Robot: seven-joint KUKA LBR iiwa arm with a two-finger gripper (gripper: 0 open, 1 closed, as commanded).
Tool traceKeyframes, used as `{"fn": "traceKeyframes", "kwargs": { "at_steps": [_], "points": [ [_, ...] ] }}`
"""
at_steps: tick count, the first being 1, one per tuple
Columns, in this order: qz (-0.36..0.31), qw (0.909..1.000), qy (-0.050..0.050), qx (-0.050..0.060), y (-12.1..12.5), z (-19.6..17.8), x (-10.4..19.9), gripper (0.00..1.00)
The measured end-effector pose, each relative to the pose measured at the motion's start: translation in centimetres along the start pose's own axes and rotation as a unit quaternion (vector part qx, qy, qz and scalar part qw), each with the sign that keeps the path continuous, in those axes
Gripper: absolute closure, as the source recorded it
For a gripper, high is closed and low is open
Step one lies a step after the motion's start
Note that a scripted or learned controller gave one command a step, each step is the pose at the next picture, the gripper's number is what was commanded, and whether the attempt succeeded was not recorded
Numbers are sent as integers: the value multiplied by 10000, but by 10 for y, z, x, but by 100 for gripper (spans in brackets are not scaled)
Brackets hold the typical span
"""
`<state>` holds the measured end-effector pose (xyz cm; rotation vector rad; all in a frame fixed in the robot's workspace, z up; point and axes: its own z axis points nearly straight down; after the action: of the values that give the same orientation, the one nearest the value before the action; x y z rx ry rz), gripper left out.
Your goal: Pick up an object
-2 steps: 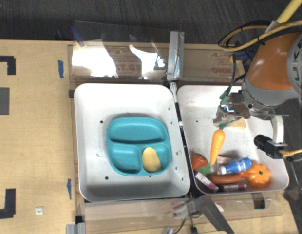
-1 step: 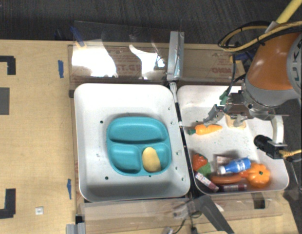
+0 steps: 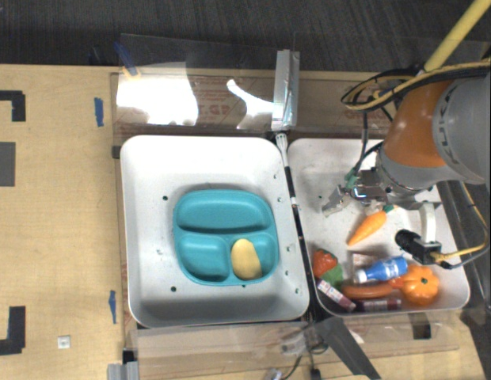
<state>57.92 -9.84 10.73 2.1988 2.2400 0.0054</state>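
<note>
My gripper (image 3: 340, 199) hangs over the upper middle of the right bin (image 3: 309, 165), above bare white floor. The grey arm with its orange band (image 3: 416, 137) reaches in from the right. An orange carrot (image 3: 367, 226) lies just below and right of the gripper, apart from it. Further down the bin lie a clear bottle with a blue label (image 3: 382, 271), an orange round fruit (image 3: 420, 286), a red fruit (image 3: 325, 260) and a dark red sausage-like piece (image 3: 371, 292). Nothing shows in the gripper.
The left bin (image 3: 142, 212) holds a teal divided plate (image 3: 222, 216) with a yellow potato-like piece (image 3: 245, 258) in its lower right compartment. A metal divider (image 3: 284, 89) stands behind the bins. Yellow and black cables (image 3: 372, 93) loop near the arm.
</note>
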Motion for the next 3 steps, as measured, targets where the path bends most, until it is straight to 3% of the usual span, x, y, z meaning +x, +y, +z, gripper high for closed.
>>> {"fn": "traceKeyframes", "kwargs": {
  "at_steps": [1,2,3],
  "points": [
    [-235,9997,-13,11,-32,20,-83,0],
    [-239,9997,-18,-28,-29,8,-82,100],
    [226,9997,9,-48,39,-113,9,100]
  ]
}}
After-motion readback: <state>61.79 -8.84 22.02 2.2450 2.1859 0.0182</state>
